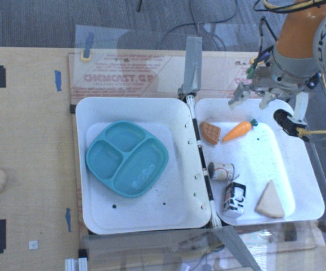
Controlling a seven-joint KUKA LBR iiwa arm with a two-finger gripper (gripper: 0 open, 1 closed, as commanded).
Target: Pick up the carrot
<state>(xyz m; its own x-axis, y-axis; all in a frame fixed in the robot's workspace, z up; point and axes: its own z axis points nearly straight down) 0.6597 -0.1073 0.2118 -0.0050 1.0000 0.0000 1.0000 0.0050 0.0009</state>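
An orange carrot [237, 131] with a small green top lies tilted in the far part of the right bin [298, 174]. My gripper [254, 97] hangs over that bin's far rim, above and slightly right of the carrot and apart from it. Its two fingers are spread, with nothing between them.
Beside the carrot on its left lies a waffle-like piece [211, 132]. Nearer the front of the right bin are a small tipped can [222, 171], a black-and-white can [235, 199] and a tan wedge [270, 200]. The left bin [95, 117] holds a teal divided plate [127, 158].
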